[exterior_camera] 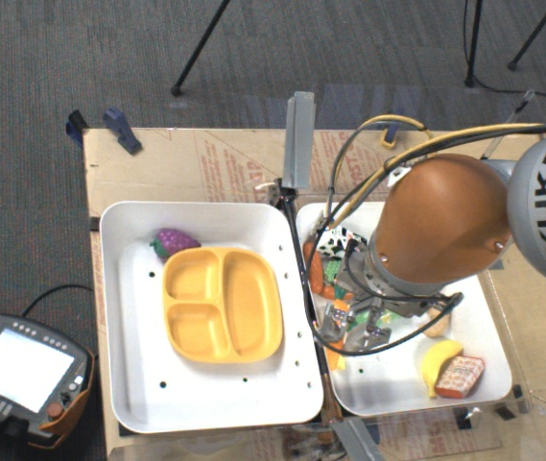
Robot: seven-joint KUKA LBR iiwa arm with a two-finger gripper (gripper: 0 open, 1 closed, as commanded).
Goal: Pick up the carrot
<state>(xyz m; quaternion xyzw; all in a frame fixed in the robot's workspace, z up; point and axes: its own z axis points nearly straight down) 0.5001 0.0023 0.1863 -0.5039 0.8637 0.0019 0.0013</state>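
Observation:
The carrot [317,273] is a small orange piece lying along the left wall of the right bin [488,349], partly covered by the arm. My gripper [346,321] reaches down into the left part of that bin, just right of and below the carrot, among mixed small items. The arm's wide orange band [440,221] hides much of the bin's middle. Nothing can be made out as held.
The left bin [129,353] holds a yellow divided plate [223,303] and purple grapes [175,241]. In the right bin lie a banana [436,361], a red box [460,376] and a black-and-white item [334,242]. Cables loop above the arm.

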